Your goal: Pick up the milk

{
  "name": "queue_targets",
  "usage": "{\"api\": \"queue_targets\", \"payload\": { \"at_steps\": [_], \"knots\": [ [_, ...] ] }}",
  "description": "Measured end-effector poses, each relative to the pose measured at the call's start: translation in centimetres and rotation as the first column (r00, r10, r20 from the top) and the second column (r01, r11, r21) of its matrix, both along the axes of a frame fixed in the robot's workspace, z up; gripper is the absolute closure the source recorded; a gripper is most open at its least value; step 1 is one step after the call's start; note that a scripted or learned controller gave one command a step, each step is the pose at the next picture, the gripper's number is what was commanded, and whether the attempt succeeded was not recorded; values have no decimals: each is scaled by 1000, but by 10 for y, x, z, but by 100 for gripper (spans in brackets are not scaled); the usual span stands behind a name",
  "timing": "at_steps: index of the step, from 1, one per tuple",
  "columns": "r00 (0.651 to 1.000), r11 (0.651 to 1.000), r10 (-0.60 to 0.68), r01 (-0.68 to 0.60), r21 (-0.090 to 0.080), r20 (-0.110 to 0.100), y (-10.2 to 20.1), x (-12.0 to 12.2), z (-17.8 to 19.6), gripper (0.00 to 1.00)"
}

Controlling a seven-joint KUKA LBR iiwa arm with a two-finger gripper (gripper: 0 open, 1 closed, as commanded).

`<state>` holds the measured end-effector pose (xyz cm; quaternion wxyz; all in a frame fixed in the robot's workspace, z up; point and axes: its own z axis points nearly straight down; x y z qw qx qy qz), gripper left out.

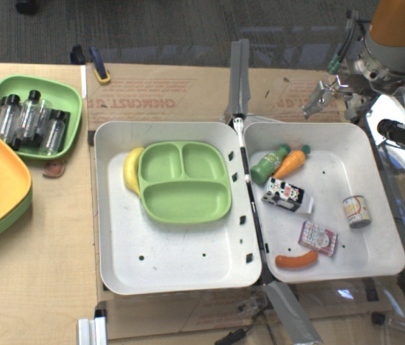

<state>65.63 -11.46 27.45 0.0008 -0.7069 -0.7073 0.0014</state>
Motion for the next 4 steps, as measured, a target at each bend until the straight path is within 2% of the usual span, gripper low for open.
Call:
{"api": "queue_targets", "payload": {
  "at_steps": [1, 2, 3, 4],
  "knots": [
    [997, 997, 79, -79, 1, 0, -16, -79, -74, 0],
    [981, 981, 194, -194, -3, 19, 8, -93, -162, 0],
    [973, 973, 231, -231, 1, 3, 5, -134, -183, 0],
    [974, 974, 226, -226, 1, 4, 4, -133, -174, 100]
  ]
}}
